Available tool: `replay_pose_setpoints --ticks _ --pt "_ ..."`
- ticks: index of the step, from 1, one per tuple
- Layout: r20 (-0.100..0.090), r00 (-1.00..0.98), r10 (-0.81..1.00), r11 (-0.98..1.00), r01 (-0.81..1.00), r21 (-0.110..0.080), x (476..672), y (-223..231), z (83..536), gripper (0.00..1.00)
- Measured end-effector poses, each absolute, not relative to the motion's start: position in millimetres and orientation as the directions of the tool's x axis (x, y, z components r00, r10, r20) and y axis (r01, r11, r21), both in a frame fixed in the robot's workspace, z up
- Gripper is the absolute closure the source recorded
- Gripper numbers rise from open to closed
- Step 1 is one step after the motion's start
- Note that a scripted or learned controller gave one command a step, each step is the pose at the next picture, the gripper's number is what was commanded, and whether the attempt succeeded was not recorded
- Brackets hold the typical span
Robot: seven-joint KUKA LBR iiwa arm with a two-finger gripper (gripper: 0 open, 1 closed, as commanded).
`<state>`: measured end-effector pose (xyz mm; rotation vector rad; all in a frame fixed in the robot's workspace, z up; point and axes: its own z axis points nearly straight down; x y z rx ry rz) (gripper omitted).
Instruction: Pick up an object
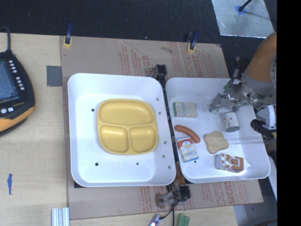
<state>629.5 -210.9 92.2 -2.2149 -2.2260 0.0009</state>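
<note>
In the right bin (263,171), right of frame centre, a small white can (231,121) lies just below the claw (225,101), whose spread I cannot tell. Likely light, rigid, slippery; grip across its round sides.

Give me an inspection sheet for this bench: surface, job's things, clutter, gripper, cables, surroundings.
Surface: cardboard sheet on a wooden bench, held by two clamps; two white bins side by side.
Job's things: right bin holds a toy hot dog, bread slice, small can, green patterned packet, red-and-white carton, brown-and-white packet.
Clutter: yellow divided plate in left bin.
Gripper: gripper over right bin's far side, by the can.
Cables: wires at bench's near edge.
Surroundings: teach pendant at left.
</note>
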Motion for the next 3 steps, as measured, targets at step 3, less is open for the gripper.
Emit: replay_pose_setpoints --ticks 3 --pt "0.0 -0.007 1.0 0.007 1.0 -0.003 506.7 -164.9 91.2 0.0"
